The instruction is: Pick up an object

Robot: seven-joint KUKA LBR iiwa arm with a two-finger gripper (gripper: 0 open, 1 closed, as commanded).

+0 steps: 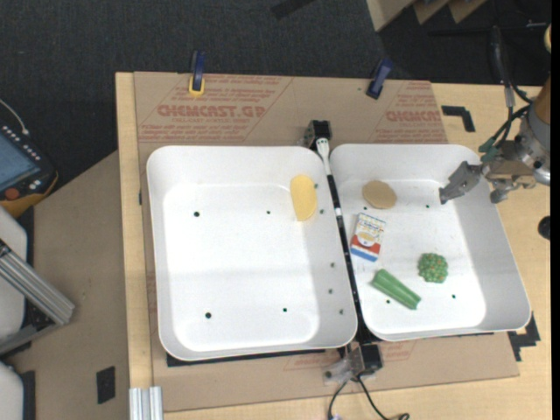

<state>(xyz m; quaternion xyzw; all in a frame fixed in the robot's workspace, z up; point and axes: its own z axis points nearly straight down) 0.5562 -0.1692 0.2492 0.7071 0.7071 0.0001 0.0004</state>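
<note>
In the right bin (490,234), nearest the front rim, lie a green pepper-like piece (395,289) and a broccoli floret (432,268), apart. Mid-bin sits a small carton (367,236) beside the dividing edge; beyond it, a tan disc (380,194). A yellow piece (304,198) lies in the left bin (175,261). The gripper (477,182) hovers over the far right rim, fingers spread, holding nothing.

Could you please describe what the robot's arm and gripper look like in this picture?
At the view's right edge, the gripper is a grey metal assembly with two dark grey, angular jaws. Black cables loop above it, and a patch of the arm's orange band shows near the edge.
</note>
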